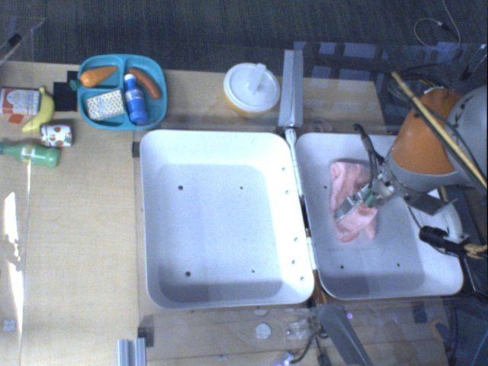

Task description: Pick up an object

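Pink cloth lies crumpled in the right bin, toward its left half. The gripper is down on the cloth's right edge, and its fingers look pinched on a fold of the fabric, with the grey arm reaching in from the right. The left bin sits beside it. Far on the bench stand a white lidded cup and a blue divided tray of toy food.
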Robot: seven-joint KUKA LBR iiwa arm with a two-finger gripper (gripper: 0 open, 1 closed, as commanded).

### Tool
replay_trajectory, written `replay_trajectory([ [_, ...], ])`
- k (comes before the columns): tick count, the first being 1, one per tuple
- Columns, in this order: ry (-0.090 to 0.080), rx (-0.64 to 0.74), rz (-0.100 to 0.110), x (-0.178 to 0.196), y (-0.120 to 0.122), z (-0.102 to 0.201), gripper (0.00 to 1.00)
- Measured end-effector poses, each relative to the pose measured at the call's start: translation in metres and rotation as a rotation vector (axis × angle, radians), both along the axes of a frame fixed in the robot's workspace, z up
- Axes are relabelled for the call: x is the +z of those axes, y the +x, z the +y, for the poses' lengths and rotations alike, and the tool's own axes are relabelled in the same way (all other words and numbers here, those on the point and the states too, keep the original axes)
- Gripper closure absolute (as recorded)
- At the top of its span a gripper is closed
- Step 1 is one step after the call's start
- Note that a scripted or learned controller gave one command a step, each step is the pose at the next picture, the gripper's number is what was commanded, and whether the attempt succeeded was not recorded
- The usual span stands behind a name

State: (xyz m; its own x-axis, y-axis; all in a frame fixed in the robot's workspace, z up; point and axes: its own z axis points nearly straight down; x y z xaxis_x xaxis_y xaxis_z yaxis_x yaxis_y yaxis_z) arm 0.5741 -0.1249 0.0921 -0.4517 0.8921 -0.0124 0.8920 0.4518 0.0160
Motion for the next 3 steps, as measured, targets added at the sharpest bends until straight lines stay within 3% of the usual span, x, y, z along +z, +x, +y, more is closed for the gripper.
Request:
replay_trajectory([
  [1,0.009,-0.474,0.003,-0.001,0.049,0.008,0.0],
  [2,0.005,-0.466,-0.004,0.011,0.051,0.008,1.0],
  [3,0.01,-0.474,0.015,0.093,0.05,0.09,1.0],
])
